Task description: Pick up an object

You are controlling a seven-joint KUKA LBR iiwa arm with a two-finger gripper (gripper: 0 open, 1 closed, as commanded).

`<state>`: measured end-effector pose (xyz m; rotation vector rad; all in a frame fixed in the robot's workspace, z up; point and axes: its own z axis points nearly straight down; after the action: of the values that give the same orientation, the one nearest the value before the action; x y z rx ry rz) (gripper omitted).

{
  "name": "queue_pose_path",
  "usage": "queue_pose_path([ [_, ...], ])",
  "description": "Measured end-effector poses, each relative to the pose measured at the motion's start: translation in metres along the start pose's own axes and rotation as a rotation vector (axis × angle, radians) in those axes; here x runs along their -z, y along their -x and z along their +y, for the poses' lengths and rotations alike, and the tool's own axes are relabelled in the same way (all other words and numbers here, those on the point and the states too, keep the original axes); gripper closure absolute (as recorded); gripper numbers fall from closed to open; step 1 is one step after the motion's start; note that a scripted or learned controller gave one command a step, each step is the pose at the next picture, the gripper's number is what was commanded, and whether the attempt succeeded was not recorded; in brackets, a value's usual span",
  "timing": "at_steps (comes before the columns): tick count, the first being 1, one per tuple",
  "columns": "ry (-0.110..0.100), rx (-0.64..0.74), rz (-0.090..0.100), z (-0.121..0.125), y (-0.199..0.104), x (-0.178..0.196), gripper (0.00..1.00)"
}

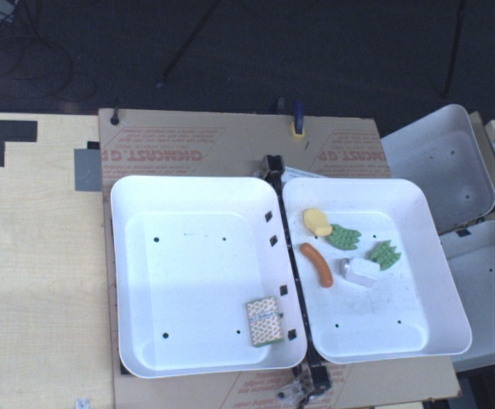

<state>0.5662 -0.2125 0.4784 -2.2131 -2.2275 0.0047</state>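
From the overhead camera I see two white bins side by side on a brown cardboard sheet [187,147], which lies on my pale wooden counter [34,262].

The left bin [136,228] holds one thing: a small patterned box [265,320], lying flat near the bin's near right corner, close to the wall it shares with the other bin.

The right bin [426,313] holds the rest, bunched in its far half. A yellow piece [317,222] sits furthest back, touching a green piece [343,237] just to its right. An orange sausage [316,264] lies at a slant nearer the dividing wall, just in front of the yellow piece. A white block [362,271] lies to the sausage's right, and a second green piece [384,254] is right beside the block's far right end.

As for the tool, I cannot tell whether it is spread or pressed together.

A blue clamp [297,119] grips the sheet's far edge. A grey tray [439,164] sits tilted off the right bin's far corner.
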Motion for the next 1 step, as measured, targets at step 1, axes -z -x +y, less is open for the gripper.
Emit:
queue_pose_path([
  [1,-0.013,-0.010,0.007,-0.0825,0.0001,-0.1156,1.00],
])
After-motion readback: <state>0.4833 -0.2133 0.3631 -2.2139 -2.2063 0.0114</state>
